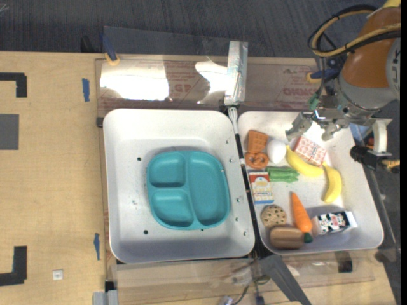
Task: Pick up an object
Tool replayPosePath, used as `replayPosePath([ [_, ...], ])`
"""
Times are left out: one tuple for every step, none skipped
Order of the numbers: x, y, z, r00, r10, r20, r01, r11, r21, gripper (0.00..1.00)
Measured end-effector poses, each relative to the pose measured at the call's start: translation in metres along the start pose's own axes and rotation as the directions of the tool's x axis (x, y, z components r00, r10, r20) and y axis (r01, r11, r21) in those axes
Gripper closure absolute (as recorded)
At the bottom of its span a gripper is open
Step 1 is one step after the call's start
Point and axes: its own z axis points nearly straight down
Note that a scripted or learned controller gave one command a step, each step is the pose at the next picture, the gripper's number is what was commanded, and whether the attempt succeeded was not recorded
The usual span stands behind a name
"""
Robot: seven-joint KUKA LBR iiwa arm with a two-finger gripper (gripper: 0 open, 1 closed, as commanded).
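While the end effector hangs over the right bin with fingers spread and nothing between them, no pick is done yet; descent, grip and lift all remain. Likeliest target, the pink carton, lies just below it, tilted, resting on the banana, whose long axis runs diagonally away, lower right.

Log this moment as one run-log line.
stage: approach | claw: above right bin, near pink box and banana | held: nothing seen | left bin: teal tray
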Motion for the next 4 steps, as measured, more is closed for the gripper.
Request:
replayPosePath([
  [-0.027, -0.001, 0.094, 0.999, -0.053, 0.006, 0.053, 0.998, -0.016, 0.0],
  [-0.024, 0.004, 0.099, 0.992, -0.124, 0.013, 0.124, 0.992, -0.02, 0.0],
  [-0.007, 0.001, 0.099, 0.99, -0.143, 0.015, 0.143, 0.989, -0.024, 0.0],
  [0.0, -0.003, 0.099, 0.966, -0.258, 0.017, 0.259, 0.966, -0.023, 0.0],
])
